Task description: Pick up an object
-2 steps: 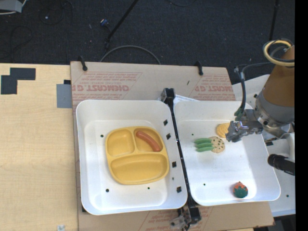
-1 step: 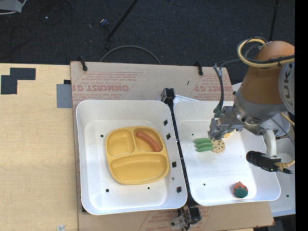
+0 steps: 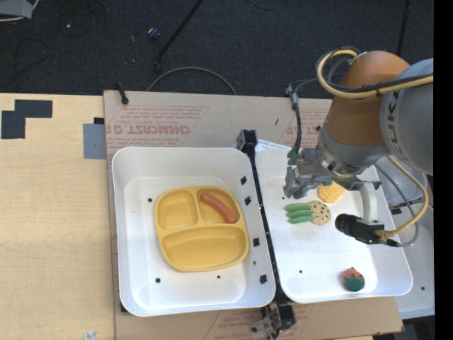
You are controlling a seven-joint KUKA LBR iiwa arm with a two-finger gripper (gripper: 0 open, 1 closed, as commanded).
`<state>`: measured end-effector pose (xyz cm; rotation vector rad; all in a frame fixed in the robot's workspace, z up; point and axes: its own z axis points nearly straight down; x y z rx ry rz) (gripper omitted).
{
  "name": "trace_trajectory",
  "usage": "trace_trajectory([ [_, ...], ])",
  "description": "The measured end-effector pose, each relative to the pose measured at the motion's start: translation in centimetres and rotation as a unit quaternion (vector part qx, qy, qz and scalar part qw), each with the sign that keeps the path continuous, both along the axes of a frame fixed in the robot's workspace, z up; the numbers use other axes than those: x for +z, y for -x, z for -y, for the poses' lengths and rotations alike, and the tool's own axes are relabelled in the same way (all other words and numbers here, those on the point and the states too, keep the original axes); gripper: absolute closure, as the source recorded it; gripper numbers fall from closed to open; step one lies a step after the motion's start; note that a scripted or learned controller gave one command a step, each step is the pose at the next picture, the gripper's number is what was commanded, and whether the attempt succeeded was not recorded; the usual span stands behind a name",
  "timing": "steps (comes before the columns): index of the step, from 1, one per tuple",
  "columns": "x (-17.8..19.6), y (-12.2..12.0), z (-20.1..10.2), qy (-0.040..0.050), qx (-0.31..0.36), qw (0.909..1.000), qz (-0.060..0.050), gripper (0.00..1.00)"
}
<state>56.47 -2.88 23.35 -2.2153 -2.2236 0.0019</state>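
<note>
Tool (image 3: 297, 183) down low in the right bin (image 3: 396, 275), at its far left part, just beside the divider. Dark grey metal block; how it is set and whether it has hold of anything, cannot tell from this angle.

Just right of tool: small yellow ridged piece (image 3: 330, 192), likely toy corn, partly under the wrist. Just near of tool: green pea pods (image 3: 300, 212), bumpy, touching a round speckled cookie (image 3: 320, 214). Near right corner, well apart: a small red-and-green toy fruit (image 3: 354, 280).

Left bin (image 3: 134, 275): yellow plastic compartment tray (image 3: 202, 246), glossy, a sausage (image 3: 219, 206) in its far right compartment.

Risk, as judged: the three pieces by the tool crowd together; a close could nudge one aside or catch two. Smooth plastic, may slip.
</note>
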Motion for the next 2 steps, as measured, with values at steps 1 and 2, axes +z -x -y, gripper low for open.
trace_trajectory([
  [1,0.7,-0.3,-5.3,0.0000,0.000,1.0000,0.000,1.00],
  [2,0.8,-0.7,-10.0,0.0001,0.000,1.0000,0.000,1.00],
])
